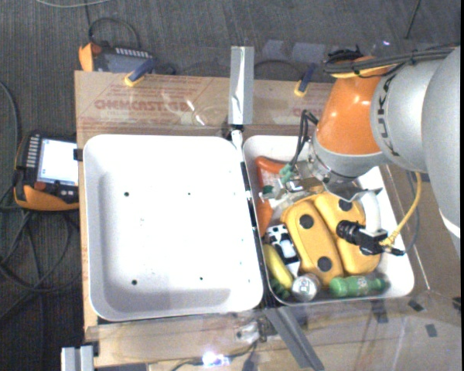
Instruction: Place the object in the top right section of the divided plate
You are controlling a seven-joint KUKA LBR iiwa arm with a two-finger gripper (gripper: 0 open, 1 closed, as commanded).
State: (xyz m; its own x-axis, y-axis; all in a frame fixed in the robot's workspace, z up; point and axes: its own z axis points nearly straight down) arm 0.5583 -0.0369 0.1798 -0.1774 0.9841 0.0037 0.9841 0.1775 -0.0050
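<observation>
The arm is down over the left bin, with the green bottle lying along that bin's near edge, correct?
Not quite: the camera view shows the arm over the right bin, not the left. The green bottle does lie along that bin's near edge.

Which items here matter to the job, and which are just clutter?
Job: yellow plate-like piece, right bin; which object is meant, cannot tell.
Lying about: green bottle, can, banana, left bin, handset.
</observation>
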